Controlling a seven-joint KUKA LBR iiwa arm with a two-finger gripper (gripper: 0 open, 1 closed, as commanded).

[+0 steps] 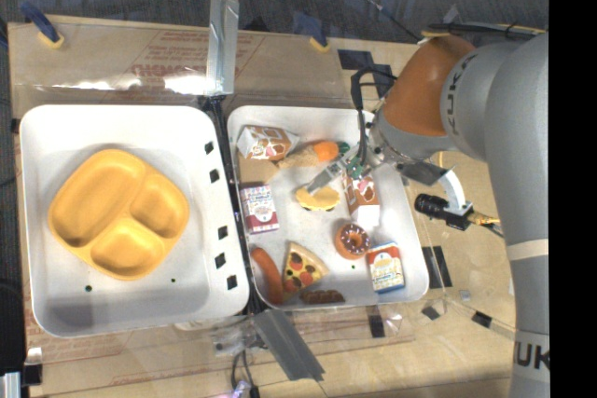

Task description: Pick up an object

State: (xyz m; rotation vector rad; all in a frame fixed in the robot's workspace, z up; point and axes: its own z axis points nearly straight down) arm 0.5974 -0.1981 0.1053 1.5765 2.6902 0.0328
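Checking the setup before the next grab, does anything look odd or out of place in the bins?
Nothing looks spilled or broken. The toy foods lie jumbled at mixed angles in the right bin, and the yellow divided tray sits skewed in the left bin. The gripper is low among the foods.

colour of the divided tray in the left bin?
Yellow-orange, plain, no pattern. The divided tray shows clearly in the camera view.

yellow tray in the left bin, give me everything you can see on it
The yellow tray looks like glossy moulded plastic with rounded corners and three shallow compartments, one long and two smaller. It lies flat, open side up, turned at a slant, in the left bin left of centre. Nothing sits in it, and only the bin floor touches it.
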